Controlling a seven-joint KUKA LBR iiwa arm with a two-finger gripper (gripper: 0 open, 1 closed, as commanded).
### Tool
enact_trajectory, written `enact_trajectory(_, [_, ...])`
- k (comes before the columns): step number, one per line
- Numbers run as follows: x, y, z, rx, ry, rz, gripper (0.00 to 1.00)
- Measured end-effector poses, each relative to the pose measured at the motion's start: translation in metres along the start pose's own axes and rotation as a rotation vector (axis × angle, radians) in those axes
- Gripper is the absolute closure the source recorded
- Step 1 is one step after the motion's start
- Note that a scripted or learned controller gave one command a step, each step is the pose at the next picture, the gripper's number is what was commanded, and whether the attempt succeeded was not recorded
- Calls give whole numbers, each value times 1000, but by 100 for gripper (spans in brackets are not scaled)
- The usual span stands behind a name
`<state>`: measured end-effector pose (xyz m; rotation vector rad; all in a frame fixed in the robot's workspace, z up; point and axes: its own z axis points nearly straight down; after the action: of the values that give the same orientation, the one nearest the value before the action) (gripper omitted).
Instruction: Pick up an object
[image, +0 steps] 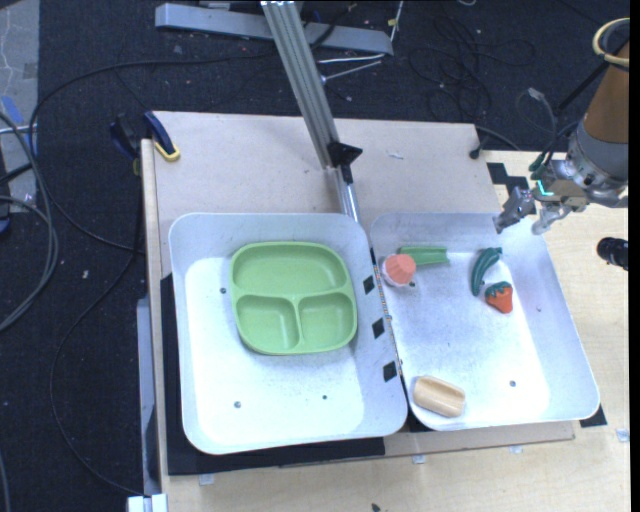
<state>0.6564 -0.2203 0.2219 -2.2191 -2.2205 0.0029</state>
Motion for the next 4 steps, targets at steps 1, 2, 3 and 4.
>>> enact_trajectory(1, [0, 1, -2, -4, -1, -1, 0])
enact_trajectory(2, [-1, -7, 45, 1, 0, 1, 0])
enact_trajectory(3, [3, -12, 107, 1, 0, 0, 0])
enact_trajectory(4, [4, -11, 131, -1, -1, -2, 0])
